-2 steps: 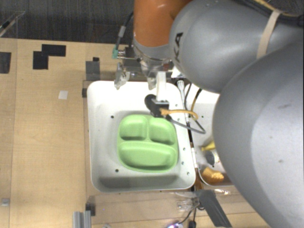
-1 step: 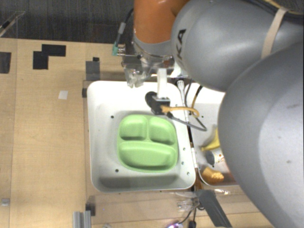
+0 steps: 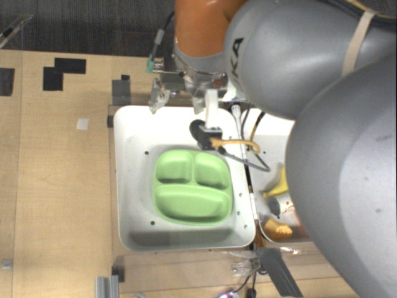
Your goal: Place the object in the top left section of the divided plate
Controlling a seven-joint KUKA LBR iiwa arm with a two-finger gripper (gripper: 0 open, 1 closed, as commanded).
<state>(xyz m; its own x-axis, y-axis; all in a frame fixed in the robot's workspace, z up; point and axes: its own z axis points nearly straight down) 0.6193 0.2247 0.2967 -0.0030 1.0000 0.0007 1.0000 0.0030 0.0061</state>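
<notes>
Gripper (image 3: 178,103) hangs over the back edge of the left bin (image 3: 127,185), just behind the plate (image 3: 193,188). Fingers (image 3: 156,99) look spread wide, with nothing between them. Plate sits mid-bin, all sections bare, incl. the top left section (image 3: 173,166).

Object not yet placed. It's probably one of the bits in the right bin (image 3: 276,135): yellow thing (image 3: 279,182) or orange thing (image 3: 280,230), both half hidden under the arm (image 3: 322,61). Can't tell which is the target.

Risks, my read:
- Program closes on air, then "places" nothing.
- Partial grasp on a crowded, hidden piece slips while crossing the bin wall.
- Off-centre release lands it on the divider ridge and it rolls into the next section.
</notes>
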